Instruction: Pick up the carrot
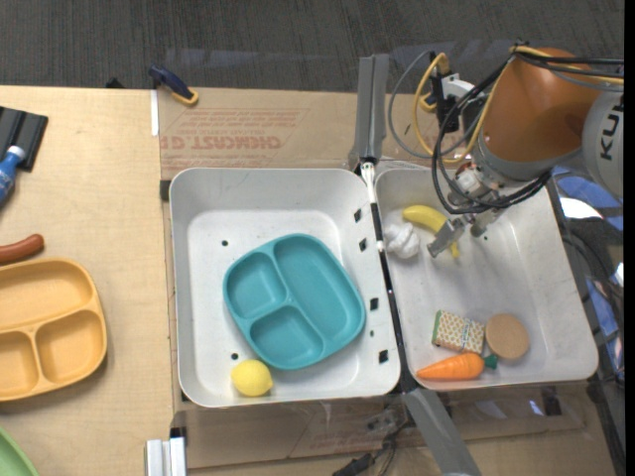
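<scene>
At the near edge of the right bin (571,296) lay the carrot (452,368), well apart from the jaws (458,236), released over the banana (425,217); approach pending, needing a nearward reach.

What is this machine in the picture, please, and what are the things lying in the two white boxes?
It is a robot arm, grey with an orange band, reaching in from the right. One fixed camera looks down on the bench at a slant. At the arm's end is a gripper, a tool for grasping; it hangs over the right bin, near a banana and a small white object. Nothing can be seen held in it. The carrot, which the arm should pick up, lies at that bin's near edge, beside a small patterned block and a tan disc. The left bin holds a teal divided plate and a lemon. An orange tray sits on the bench at the left.
</scene>
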Motion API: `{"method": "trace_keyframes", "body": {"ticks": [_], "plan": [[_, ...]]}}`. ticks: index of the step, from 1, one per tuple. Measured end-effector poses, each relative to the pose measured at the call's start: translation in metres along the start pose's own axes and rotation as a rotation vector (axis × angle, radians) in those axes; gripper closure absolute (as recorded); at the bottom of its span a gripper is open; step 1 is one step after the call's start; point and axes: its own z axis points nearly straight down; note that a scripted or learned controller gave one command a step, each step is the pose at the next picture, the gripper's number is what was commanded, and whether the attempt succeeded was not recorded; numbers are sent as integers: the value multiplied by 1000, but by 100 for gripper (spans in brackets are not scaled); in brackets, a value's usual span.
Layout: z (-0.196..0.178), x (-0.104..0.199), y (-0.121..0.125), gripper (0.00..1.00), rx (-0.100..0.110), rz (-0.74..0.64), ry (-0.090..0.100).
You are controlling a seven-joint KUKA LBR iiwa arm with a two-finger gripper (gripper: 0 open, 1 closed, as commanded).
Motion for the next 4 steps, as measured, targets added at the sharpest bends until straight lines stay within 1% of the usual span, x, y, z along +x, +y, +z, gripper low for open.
{"method": "trace_keyframes", "body": {"ticks": [1,2,3,4], "plan": [[-11,1,-1,100,6,8,-3],[-119,75,30,100,5,287,3],[-253,68,57,100,5,330,3],[-161,21,8,100,-1,117,0]]}}
